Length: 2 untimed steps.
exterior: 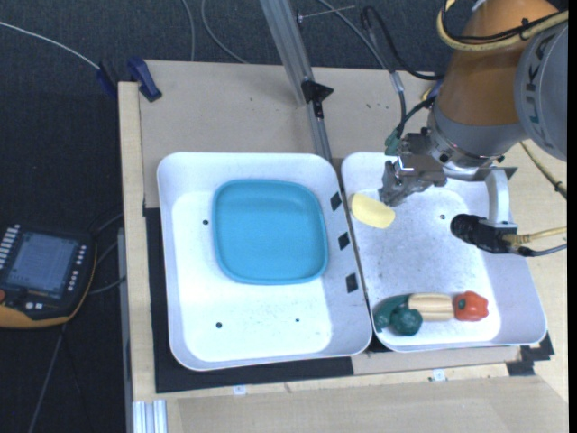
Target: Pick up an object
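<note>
Item: pale yellow rounded soft-looking lump (pixel 372 211), upper left of the right shallow white bin (pixel 518 287). Gripper (pixel 393 190) just above and beside it; jaws' state cannot be told. Step: approach, seemingly. Next: lower squarely over the lump, close. Also 1 blue square plate (pixel 269 231), left bin (pixel 180 269).

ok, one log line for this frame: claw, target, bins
claw: right bin, far-left corner, above yellow piece | near edge: green, tan, red items | left bin: blue plate | nothing seen held
</note>
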{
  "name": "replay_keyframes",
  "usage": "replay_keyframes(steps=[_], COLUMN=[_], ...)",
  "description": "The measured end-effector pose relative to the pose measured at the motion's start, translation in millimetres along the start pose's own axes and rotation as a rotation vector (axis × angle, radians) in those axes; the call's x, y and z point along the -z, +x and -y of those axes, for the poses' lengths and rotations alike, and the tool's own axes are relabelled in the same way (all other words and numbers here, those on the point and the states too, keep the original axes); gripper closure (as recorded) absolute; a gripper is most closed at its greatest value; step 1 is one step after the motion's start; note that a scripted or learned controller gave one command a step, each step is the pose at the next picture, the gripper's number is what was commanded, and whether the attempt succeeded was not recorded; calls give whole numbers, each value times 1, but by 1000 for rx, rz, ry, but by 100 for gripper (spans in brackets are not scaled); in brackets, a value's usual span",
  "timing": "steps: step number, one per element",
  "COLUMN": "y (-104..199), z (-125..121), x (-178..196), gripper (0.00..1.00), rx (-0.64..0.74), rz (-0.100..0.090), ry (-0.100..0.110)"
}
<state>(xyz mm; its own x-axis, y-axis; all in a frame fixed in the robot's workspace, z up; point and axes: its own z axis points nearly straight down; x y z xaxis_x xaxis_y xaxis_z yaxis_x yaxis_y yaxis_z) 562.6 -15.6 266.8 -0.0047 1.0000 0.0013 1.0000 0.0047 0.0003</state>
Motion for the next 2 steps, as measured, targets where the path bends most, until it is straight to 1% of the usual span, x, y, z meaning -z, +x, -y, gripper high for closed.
replay_keyframes(steps=[1, 2], y=[52, 105], z=[-10, -30], x=[-3, -27], gripper=[100, 100], rx=[0, -1], rz=[0, 1], ry=[0, 2])
